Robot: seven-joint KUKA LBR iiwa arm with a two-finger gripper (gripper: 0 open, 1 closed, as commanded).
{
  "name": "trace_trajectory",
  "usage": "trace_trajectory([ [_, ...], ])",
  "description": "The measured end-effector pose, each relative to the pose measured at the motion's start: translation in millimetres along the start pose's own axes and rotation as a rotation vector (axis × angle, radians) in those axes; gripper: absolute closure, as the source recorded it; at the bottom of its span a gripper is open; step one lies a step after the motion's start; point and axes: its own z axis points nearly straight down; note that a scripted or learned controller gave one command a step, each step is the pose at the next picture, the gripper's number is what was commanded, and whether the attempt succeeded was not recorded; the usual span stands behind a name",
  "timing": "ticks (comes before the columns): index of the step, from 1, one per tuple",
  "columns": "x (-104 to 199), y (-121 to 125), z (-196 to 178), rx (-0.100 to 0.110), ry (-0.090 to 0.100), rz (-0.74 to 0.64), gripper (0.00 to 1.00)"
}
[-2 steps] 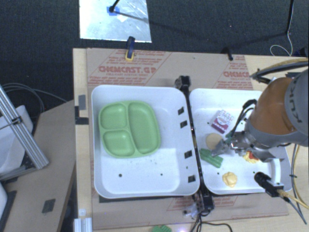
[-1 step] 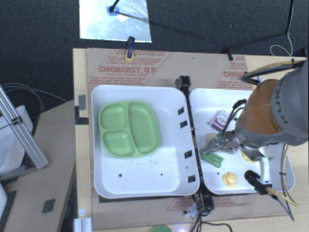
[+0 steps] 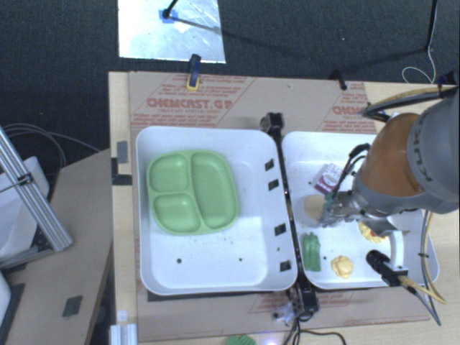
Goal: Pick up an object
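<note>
Nearest the front edge of the right bin (image 3: 309, 153) lie a yellow lump (image 3: 342, 266) and, just beside it towards the middle wall, a green piece (image 3: 310, 252); both are apart from me, so I judge them safe unless my arm sweeps low on the way out. A little further in, my jaws are low in the bin, their tip just beside a tan round thing (image 3: 313, 207), which I take as the object to pick. My wrist hides them, so I cannot tell how far they are open or whether anything is in them. The tan thing looks flat and low, and I may close over it and come up with nothing, or nudge it against the wall between the bins, where it would be harder to reach. Another yellow piece (image 3: 369, 230) peeps out from under my wrist, and I could catch it by mistake or pin it. Beyond lies a purple-and-white packet (image 3: 329, 178), near enough that a sideways slip might shove it. Across the wall, in the left bin (image 3: 208, 264), a green divided plate (image 3: 192, 191) sits well apart from all this
</note>
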Motion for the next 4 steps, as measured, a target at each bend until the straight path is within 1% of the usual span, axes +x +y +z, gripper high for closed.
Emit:
trace_trajectory([
  [1,0,0,1,0.001,0.001,0.0,0.0],
  [2,-28,71,15,0.005,0.001,-0.005,0.0],
  [3,-45,126,14,0.004,0.001,-0.006,0.0],
  [4,-45,124,4,0.007,0.001,-0.009,1.0],
])
